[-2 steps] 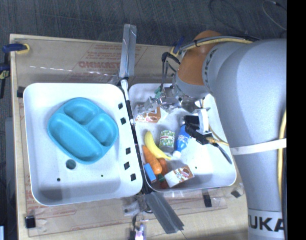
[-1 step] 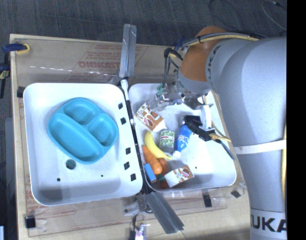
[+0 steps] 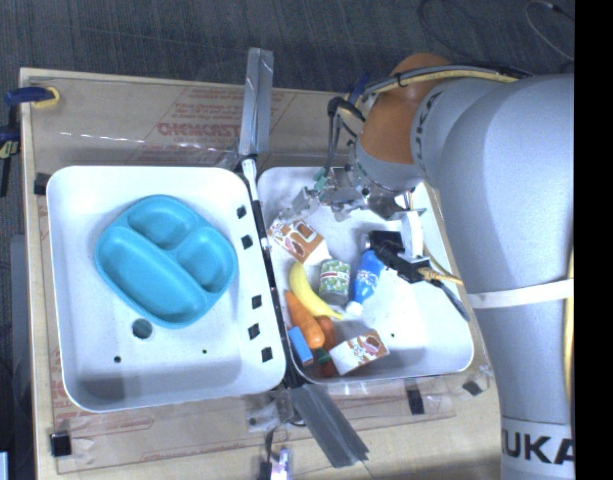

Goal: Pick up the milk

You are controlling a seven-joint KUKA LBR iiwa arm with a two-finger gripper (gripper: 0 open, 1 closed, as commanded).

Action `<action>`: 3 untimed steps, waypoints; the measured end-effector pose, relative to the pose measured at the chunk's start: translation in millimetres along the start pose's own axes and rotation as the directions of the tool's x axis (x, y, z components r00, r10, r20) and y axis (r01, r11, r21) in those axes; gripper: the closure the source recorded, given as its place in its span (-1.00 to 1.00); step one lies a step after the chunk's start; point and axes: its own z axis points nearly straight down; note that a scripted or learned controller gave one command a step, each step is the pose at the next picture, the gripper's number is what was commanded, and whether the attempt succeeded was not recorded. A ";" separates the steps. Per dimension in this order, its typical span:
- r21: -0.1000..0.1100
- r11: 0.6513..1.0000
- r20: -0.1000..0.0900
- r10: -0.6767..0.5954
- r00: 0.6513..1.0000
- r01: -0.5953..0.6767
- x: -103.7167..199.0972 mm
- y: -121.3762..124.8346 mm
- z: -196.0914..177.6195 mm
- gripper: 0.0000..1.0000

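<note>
Two small brown-and-white cartons lie in the right bin (image 3: 441, 343): one (image 3: 294, 236) near its left wall, the other (image 3: 358, 350) at the front. Either could be the milk; I cannot tell which. A blue bottle (image 3: 367, 274) with a white cap lies between them, near the middle. My gripper (image 3: 326, 192) hangs low over the bin's back left part, just behind and to the right of the rear carton. The wrist hides what lies under it. Nothing shows in its grasp.
A banana (image 3: 308, 293), a small green-labelled can (image 3: 334, 278), a carrot (image 3: 308, 320) and a blue block (image 3: 301, 346) crowd the right bin's left side. The left bin (image 3: 86, 358) holds a blue divided plate (image 3: 166, 258). The arm's grey body (image 3: 506, 218) covers the right.
</note>
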 end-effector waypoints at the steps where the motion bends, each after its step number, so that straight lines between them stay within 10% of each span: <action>1: 0.009 0.988 0.002 -0.154 0.988 0.154 24.5 -5.5 11.3 -1.00; 2: 0.027 0.993 -0.009 -0.118 0.993 0.118 12.7 -50.0 28.2 -1.00; 3: 0.035 0.992 -0.012 -0.121 0.993 0.121 12.9 -50.7 22.7 1.00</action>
